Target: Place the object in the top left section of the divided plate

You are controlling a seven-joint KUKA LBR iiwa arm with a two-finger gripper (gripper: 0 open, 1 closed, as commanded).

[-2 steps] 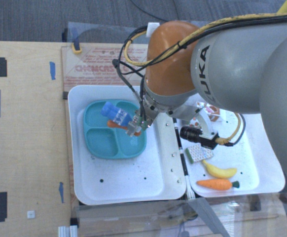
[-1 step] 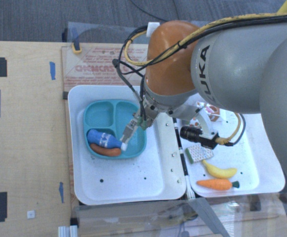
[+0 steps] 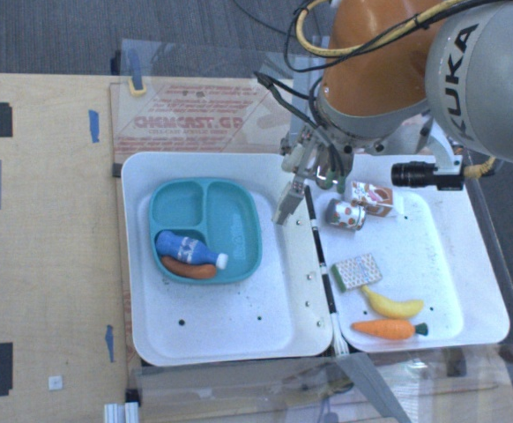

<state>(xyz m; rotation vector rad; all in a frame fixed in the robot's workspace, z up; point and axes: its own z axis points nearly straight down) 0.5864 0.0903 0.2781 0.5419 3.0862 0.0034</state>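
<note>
I see the gripper hanging over the seam between the two bins, its fingers seemingly apart and bare though blurred, while the teal divided plate in the left bin holds a blue bottle and sausage in its lower left section.
</note>
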